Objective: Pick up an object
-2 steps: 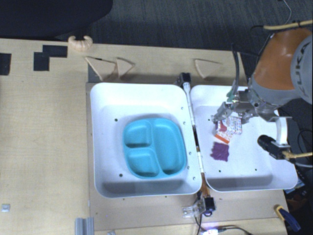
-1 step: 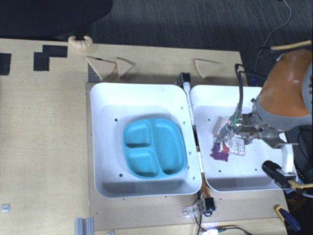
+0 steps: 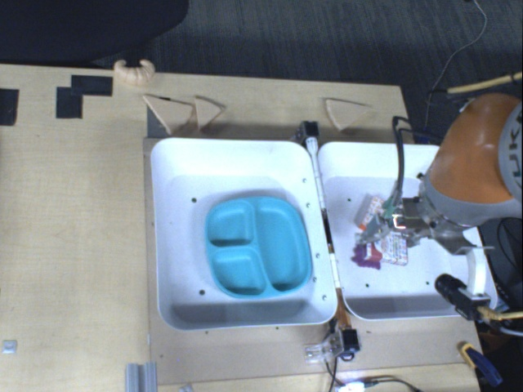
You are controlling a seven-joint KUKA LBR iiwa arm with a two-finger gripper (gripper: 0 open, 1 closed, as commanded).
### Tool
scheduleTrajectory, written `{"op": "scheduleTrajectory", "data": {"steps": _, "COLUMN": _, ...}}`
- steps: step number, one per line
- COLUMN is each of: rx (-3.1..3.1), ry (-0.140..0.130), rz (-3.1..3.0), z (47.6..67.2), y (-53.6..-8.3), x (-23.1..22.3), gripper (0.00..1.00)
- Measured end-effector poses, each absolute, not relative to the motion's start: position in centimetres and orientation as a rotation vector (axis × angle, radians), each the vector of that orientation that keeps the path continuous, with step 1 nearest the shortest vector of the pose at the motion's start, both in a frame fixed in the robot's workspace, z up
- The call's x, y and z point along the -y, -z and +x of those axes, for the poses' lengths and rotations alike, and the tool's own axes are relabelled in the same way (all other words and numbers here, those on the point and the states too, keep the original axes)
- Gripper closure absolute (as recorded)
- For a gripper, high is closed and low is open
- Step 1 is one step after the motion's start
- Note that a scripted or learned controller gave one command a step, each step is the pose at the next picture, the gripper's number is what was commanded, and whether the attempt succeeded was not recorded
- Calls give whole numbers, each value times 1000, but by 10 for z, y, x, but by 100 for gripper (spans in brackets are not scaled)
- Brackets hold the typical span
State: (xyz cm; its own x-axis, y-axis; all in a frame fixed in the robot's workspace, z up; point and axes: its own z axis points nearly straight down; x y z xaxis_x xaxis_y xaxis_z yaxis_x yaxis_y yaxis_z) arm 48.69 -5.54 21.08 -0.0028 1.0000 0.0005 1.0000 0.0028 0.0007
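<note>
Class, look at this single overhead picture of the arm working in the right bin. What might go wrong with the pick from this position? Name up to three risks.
1. The small items lie heaped together under the gripper, so it might catch several or none.
2. The purple piece sits at the heap's edge and may get pushed aside.
3. The heap is close to the divider between the bins, so a nudged item could slide against that wall, where it would likely be harder to grasp.
</note>
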Motion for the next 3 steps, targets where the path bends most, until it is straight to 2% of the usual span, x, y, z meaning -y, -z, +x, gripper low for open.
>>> {"op": "scheduleTrajectory", "data": {"steps": 3, "rx": -2226, "ry": -4, "rz": 2215, "z": 488, "y": -218, "x": 47, "gripper": 100}}
